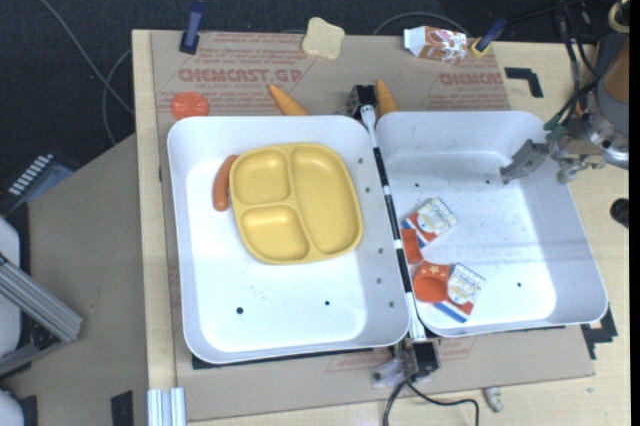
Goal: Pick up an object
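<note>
Cartons lie in the right bin point(560, 214)'s near-left corner: one small carton point(431, 217), another carton point(462, 286) beside a red piece point(428, 286); gripper point(545, 159) hovers spread and empty at the far-right edge, so targets sit diagonally forward-left.

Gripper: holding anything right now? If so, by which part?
Nothing held. The gripper sits over the right bin's upper right edge with nothing between its fingers; the small cartons lie apart from it in the bin.

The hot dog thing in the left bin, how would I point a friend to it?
Find the left white bin and the yellow divided tray in it. The sausage lies against the tray's left edge, the bin's sole reddish-orange, finger-shaped item.
</note>
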`<state>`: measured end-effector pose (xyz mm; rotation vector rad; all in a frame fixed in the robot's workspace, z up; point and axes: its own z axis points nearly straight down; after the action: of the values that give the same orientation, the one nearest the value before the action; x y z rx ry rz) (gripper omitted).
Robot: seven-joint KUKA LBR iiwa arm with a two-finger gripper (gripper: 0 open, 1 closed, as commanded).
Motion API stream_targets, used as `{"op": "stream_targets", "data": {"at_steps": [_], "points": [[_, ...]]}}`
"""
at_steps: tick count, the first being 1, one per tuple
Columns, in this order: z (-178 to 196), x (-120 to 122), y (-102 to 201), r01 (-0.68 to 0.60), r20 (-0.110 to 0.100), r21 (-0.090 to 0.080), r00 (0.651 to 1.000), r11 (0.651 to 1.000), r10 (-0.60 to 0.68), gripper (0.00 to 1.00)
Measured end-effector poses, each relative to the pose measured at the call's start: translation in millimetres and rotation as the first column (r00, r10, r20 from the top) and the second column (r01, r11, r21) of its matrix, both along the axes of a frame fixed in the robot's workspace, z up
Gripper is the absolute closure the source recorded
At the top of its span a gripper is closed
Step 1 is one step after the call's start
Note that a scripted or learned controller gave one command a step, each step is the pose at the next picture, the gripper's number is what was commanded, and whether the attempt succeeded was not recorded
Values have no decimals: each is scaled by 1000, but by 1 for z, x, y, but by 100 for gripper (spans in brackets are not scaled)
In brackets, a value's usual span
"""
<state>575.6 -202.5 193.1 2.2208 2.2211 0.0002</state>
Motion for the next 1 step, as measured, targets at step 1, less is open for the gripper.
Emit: {"op": "stream_targets", "data": {"at_steps": [1], "points": [[-64,41,86,-2,-4,3,1000,1000,2,0]]}}
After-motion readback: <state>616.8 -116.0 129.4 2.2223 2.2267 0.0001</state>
